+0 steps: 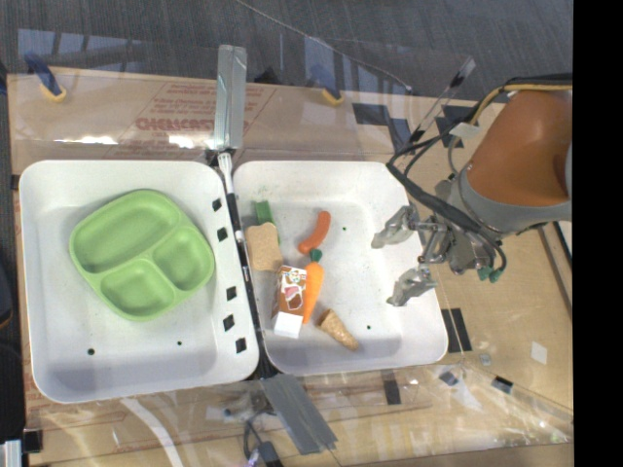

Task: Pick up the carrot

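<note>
The left bin [39,290] on the desk [127,115] carries a green divided plate [141,253]. In the right bin [370,188], along the left wall, lie a green block [263,211], a tan bread slice [262,247] and a small carton [290,300]. The carrot [312,288] lies just beside the carton, at about 7 o'clock from the bin centre, long axis running roughly 12 to 6 with its green top at 12. A sausage [316,231] sits at 12 o'clock from the carrot; a cone [338,328] sits at 5 o'clock. The hand [404,258] hovers at 3 o'clock over the bin, released, fingers spread, grasping nothing. The carrot appears to be a light, rigid, smooth toy and may slip; grip across its thick mid-section, clear of the carton.
</note>
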Available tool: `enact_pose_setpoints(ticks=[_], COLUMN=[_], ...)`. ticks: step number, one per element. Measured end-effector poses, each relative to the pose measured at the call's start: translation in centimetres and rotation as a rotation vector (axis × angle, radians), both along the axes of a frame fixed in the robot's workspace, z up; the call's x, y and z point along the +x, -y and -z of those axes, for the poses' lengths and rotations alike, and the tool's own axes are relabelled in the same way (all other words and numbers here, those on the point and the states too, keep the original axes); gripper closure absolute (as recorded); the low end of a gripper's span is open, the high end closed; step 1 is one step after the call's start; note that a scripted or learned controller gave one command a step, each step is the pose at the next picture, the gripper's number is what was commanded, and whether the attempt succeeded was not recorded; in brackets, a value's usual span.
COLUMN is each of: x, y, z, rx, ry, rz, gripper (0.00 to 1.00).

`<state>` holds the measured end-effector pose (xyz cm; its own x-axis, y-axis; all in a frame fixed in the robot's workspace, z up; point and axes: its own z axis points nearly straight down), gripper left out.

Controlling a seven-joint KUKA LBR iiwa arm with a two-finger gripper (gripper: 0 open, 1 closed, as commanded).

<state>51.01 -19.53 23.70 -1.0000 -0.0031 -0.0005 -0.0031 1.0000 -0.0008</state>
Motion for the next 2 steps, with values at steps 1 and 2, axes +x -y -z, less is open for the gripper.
enact_pose_setpoints(ticks=[1, 2], x=[2.0, 2.2], y=[-3.1, -3.4], z=[14.4, 13.4], rx=[0.000, 0.000], ry=[0.002, 0.004], rz=[-0.166, -0.177], gripper=[0.00, 1.00])
